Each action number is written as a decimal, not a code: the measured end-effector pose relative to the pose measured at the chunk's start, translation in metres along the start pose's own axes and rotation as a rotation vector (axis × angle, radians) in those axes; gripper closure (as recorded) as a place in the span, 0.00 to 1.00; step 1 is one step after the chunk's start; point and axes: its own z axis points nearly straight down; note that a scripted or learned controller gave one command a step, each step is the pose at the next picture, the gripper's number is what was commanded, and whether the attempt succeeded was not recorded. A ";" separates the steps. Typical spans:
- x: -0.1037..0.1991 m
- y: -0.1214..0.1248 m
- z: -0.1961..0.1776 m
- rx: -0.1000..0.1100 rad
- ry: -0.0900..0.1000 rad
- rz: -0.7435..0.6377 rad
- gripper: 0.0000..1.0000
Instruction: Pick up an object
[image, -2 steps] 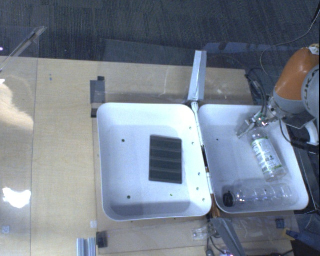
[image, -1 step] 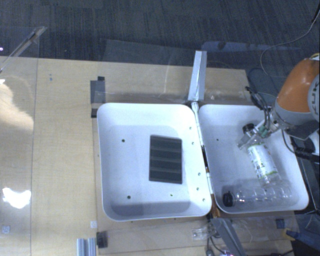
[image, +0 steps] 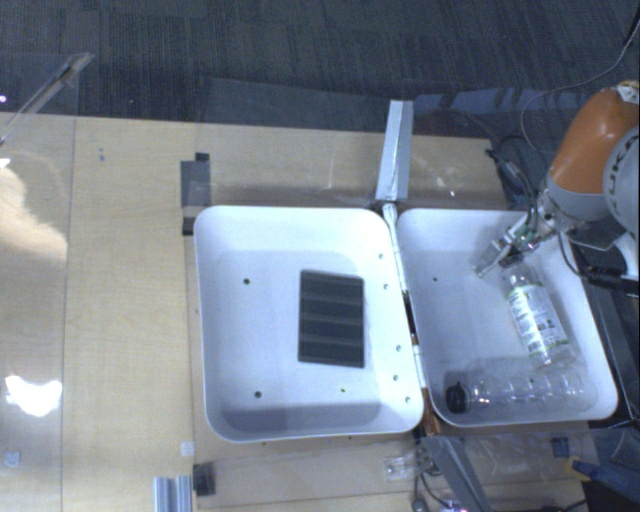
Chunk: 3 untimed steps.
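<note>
The claw (image: 508, 247) sits above the clear bottle (image: 530, 318), right of frame; its grip I cannot tell. The smooth, round bottle may roll away.

Light wooden bench (image: 110, 330), two shallow white bins set side by side on it, left bin (image: 215, 330) and right bin (image: 440, 260) touching along their inner edges, small dark blocks (image: 197, 180) fixed on the bench by the left bin's corners

One fixed camera looks down at a slant on both white bins (image: 215, 300) from above the bench (image: 100, 300)
</note>
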 end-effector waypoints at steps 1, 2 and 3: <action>0.000 0.003 -0.034 -0.014 -0.016 -0.096 0.00; -0.005 -0.006 -0.006 0.002 -0.011 -0.185 0.00; 0.040 -0.059 -0.060 -0.018 -0.021 -0.200 0.00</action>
